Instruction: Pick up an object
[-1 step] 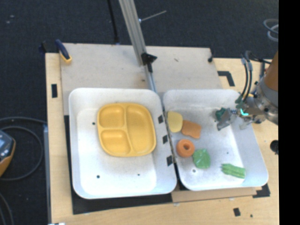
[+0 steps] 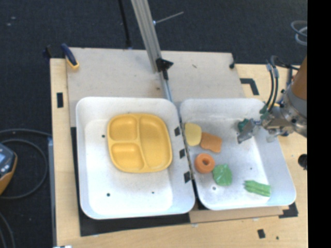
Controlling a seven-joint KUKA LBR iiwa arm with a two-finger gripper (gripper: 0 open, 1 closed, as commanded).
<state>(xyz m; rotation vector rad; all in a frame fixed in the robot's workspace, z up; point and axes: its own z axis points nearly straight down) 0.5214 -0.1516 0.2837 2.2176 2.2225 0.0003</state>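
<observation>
The left shallow white bin (image 2: 93, 190) contains a yellow three-compartment plastic plate (image 2: 139, 142). The right shallow white bin (image 2: 269, 154) contains, from left to right: a pale yellow rounded piece (image 2: 193, 134), an orange ring (image 2: 205, 163), an orange-brown block (image 2: 211, 142), a green lumpy object (image 2: 223, 174) and a green elongated object (image 2: 257, 188). The two-finger gripper (image 2: 245, 129) is above the right bin's upper area, holding nothing; aperture indeterminate.

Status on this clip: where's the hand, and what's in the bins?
Hand above right bin, nothing between its fingers. Yellow piece, orange block, orange ring, two green pieces on bin floor. Yellow tray in left bin.
</observation>
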